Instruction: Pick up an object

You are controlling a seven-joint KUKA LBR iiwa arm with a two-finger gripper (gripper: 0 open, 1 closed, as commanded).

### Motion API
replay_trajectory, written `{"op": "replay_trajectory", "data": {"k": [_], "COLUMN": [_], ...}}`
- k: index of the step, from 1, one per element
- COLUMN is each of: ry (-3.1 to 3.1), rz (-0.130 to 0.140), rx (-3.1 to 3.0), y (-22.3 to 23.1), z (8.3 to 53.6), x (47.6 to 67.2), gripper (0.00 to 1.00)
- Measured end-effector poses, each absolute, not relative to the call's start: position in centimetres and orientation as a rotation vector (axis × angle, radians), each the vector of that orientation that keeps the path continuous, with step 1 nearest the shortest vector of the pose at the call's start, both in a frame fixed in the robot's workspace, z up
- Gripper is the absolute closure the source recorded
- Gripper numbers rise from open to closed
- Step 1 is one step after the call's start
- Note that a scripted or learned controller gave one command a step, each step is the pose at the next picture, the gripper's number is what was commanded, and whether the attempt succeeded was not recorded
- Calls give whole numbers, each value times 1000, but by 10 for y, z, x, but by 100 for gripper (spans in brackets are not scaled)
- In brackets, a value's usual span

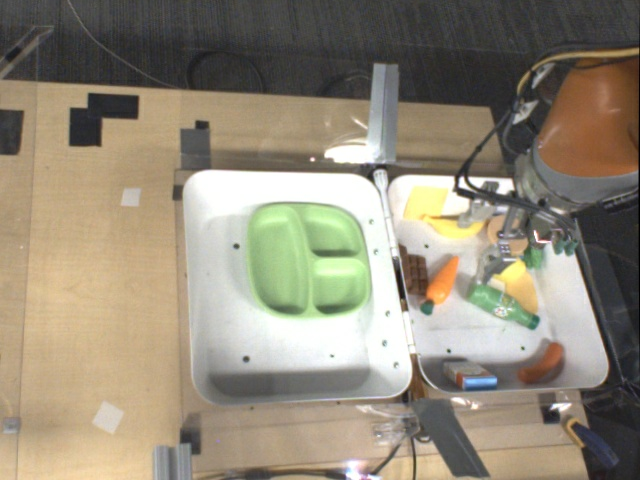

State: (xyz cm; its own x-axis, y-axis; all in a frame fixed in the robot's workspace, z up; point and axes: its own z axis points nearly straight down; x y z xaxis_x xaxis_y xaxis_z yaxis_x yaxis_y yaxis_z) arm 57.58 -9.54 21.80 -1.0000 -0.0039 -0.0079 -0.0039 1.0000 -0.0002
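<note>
The gripper (497,260) hangs in the right bin (590,363); I cannot tell its state. At its five o'clock lies a green bottle (503,305), at nine o'clock a carrot (441,279).

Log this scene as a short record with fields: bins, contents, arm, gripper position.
left bin: holds a green divided tray
right bin: holds a carrot, green bottle, sausage, yellow piece, brown block, small box
arm: reaches in from the right, over the right bin
gripper: low over the right bin, just above the green bottle
grasp: cannot tell
</note>
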Motion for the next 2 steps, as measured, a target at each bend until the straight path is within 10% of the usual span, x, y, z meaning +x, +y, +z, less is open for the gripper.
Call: {"op": "replay_trajectory", "data": {"k": [2], "ry": [3124], "rz": [0], "rx": [110], "y": [-109], "z": [90], "x": [564], "gripper": [0]}}
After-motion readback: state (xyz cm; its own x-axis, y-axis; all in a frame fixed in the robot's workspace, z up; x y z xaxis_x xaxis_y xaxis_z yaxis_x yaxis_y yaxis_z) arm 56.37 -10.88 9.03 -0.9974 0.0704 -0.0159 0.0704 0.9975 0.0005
